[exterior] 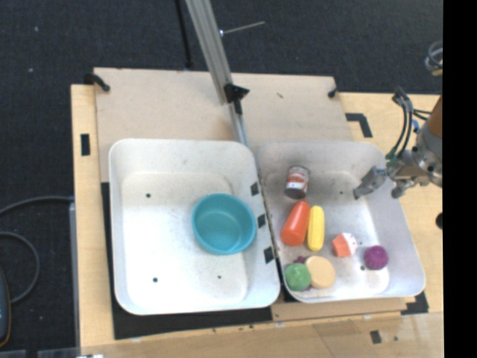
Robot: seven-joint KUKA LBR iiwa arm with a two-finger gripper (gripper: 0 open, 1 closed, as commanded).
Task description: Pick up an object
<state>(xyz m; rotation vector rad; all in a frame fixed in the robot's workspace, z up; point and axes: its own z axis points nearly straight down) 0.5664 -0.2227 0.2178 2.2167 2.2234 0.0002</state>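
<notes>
The right bin [337,151] holds a small can [297,181], an orange oblong piece [296,223], a yellow corn-like piece [316,227], a small orange and white item [343,245], a purple ball [375,257], a green ball [297,276] and a cream disc [322,271]. My gripper [382,188] hangs over this bin's upper right part, to the right of the can. It is open with nothing between its fingers [365,183].
A blue bowl [223,224] rests in the left bin [127,162], close to the wall between the two bins. A slanted metal pole [212,47] rises from behind the bins. Tan board surrounds both bins.
</notes>
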